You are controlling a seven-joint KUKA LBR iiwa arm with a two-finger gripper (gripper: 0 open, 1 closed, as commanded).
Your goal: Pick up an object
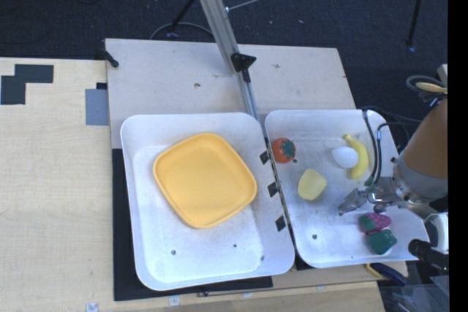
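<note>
The right bin (322,245) holds a red tomato (284,150), a pale yellow rounded piece (312,184), a white egg (343,156), a yellow banana (358,156), a purple bunch of grapes (376,220) and a dark green piece (381,240). My gripper (353,202) hangs low over the right half of this bin. It is just right of the yellow piece and just up-left of the grapes. Nothing shows in its grasp. The arm's orange band (431,142) is at the right edge.
The left bin (139,245) holds a yellow square plate (205,179). A slanted metal rail (219,18) runs from the top down to the divider between the bins. A black cable (376,142) loops over the right bin's far corner.
</note>
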